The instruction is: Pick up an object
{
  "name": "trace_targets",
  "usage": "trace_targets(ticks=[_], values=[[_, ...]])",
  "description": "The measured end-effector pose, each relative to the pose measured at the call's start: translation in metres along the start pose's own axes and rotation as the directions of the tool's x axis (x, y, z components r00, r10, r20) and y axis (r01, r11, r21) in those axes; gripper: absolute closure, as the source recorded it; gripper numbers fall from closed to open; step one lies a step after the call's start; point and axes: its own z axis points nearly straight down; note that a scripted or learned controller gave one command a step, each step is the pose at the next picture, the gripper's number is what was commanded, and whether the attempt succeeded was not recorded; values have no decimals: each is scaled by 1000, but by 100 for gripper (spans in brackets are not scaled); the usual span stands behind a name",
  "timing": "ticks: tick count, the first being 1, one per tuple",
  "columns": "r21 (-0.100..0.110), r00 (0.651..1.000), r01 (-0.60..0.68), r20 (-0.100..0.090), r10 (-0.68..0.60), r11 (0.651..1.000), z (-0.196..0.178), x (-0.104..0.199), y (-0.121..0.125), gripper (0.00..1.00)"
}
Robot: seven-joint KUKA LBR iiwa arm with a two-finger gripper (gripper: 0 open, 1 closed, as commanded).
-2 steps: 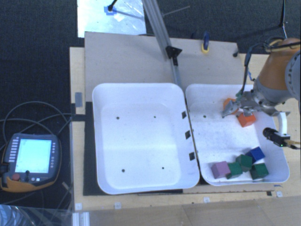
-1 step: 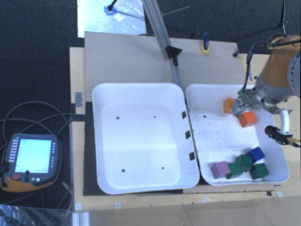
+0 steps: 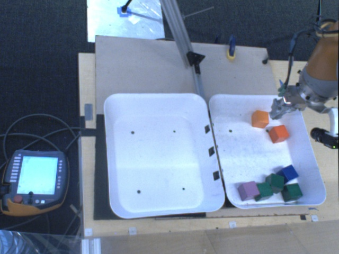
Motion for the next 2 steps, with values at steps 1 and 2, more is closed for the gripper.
trace_targets(ticks=[1, 2], values=[[-1, 1000, 0, 0, 0, 1000, -65, 0, -2, 100], [2, 1000, 0, -1, 0, 1000, -94, 0, 0, 100]])
